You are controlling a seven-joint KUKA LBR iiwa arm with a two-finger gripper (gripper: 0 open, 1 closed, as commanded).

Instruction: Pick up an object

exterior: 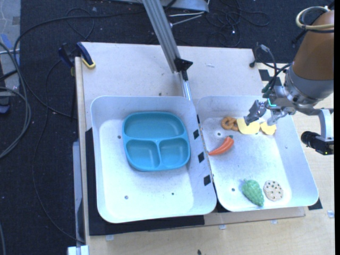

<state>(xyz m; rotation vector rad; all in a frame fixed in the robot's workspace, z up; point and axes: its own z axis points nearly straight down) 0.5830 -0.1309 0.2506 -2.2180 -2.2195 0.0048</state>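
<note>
In the right bin (297,163) a yellow banana-like piece (247,126) lies near the far wall, with a small brown pretzel (229,123) touching its left end. My gripper (264,116) hangs right over the yellow piece, open, one finger on each side of its middle. Part of the piece is hidden under the fingers (255,111), and nothing is lifted. An orange-red pepper (222,146) lies left of centre. A green leafy item (253,192) and a round cookie (273,190) sit near the front edge.
The left bin (106,185) holds a blue divided plate (156,141). A slanted metal pole (162,28) comes down to the bins' far edge. Black clips mark the divider (203,155) between the bins. Cables cover the floor behind.
</note>
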